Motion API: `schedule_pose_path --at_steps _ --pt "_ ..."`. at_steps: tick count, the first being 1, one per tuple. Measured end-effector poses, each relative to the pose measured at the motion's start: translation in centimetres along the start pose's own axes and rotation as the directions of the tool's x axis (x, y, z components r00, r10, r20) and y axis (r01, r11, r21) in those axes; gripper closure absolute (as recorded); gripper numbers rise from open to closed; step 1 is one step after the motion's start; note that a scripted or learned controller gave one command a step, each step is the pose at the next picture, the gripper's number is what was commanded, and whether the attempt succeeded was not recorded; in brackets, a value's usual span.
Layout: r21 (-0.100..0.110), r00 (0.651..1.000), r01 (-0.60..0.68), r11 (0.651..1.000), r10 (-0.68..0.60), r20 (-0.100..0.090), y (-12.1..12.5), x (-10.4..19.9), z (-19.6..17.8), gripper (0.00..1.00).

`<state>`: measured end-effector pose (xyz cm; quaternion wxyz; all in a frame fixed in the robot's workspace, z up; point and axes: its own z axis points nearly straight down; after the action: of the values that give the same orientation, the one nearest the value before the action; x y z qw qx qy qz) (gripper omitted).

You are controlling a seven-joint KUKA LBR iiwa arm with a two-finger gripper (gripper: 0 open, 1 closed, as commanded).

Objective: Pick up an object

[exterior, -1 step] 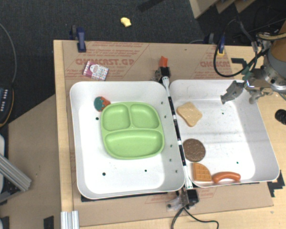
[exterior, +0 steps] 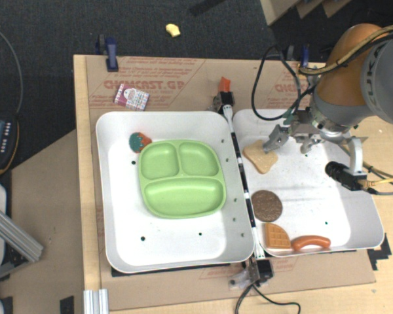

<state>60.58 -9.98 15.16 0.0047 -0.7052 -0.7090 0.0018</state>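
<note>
The grey gripper (exterior: 275, 140) hung at the upper left of the right white bin (exterior: 354, 231), its fingers' spread impossible to tell, tips just over the pale tan bread-shaped piece (exterior: 259, 157) lying there. Being flat and close to the bin's wall, that piece might have slid aside instead of being caught.

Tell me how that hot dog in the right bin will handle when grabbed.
The hot dog is rounded, so it may roll or squirt from a pinch. It looks like glossy toy plastic, probably light and slippery. It lies against the bin wall beside the waffle, which probably crowds a grasp.
</note>
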Motion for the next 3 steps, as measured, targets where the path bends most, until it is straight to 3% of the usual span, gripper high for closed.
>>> schedule_pose_path --at_steps 1,2,3 --pt "-0.007 1.0 -0.003 1.0 0.003 0.004 2.7 0.7 5.2 0.0" --pt "-0.012 1.0 -0.008 1.0 0.008 0.002 1.5 -1.1 6.5 0.0" --pt "-0.016 1.0 -0.006 1.0 0.006 0.006 0.3 0.1 6.4 0.0"
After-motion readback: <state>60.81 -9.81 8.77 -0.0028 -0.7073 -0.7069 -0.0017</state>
